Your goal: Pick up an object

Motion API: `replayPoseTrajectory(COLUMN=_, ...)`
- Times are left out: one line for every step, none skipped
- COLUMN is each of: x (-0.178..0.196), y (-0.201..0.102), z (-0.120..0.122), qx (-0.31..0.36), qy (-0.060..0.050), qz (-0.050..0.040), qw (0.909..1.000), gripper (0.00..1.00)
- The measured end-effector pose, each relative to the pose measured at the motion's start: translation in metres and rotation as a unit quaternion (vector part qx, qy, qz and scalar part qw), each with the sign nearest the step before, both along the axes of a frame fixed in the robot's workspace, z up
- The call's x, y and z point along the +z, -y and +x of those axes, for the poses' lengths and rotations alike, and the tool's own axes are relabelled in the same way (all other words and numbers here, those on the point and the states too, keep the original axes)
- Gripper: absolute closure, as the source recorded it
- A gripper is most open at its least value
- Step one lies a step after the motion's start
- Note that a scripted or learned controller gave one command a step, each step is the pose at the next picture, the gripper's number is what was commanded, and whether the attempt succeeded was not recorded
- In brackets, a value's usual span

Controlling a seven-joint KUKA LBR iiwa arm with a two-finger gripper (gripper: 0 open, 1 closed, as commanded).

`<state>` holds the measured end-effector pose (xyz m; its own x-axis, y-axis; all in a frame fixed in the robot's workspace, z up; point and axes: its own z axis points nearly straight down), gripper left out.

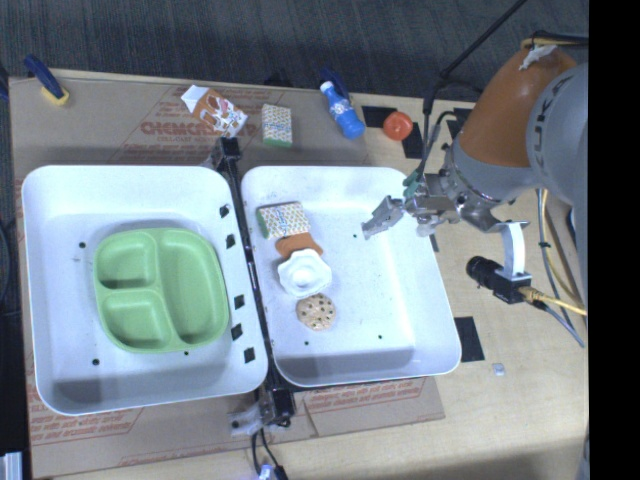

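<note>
1. Nearest the camera, along the front of the right bin [430, 353], the floor is bare white; nothing here has been touched by the arm.

2. A little further in lies the cluster of candidates: a round speckled cookie [316, 312], then a white cup-like piece [302, 272] touching an orange piece [297, 245] just behind it, and a patterned box [281, 217] at the back of the group. All rest on the bin floor — none is lifted, so the pick is not yet done.

3. In the left bin [60, 198] a green divided tray [160, 289] sits flat (well apart from the arm, and an unlikely first target in my judgement).

4. At mid depth on the right, the gripper [377, 219] hangs over the right bin's far-right part, its fingers apart and pointing left, with nothing between them. It is well apart from the cluster, so an approach, a descent and a closing all remain.

5. Farthest off, outside the bins on the cardboard: a snack packet [212, 111], a small patterned carton [276, 125], a blue bottle [343, 111] and an orange ball [398, 125] — out of the work so far.
</note>
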<state>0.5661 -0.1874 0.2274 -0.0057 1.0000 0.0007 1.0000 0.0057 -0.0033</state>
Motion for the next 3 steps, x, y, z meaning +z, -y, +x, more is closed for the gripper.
replayPoseTrajectory(x=-0.136, y=-0.011, z=-0.088, qx=0.000, qy=-0.001, qz=0.0008, qw=1.0000, gripper=0.00)
replayPoseTrajectory(x=-0.106, y=-0.036, z=0.079, qx=0.000, qy=0.002, qz=0.0002, qw=1.0000, gripper=0.00)
replayPoseTrajectory(x=-0.028, y=0.003, z=0.090, qx=0.000, qy=0.003, qz=-0.0010, qw=1.0000, gripper=0.00)
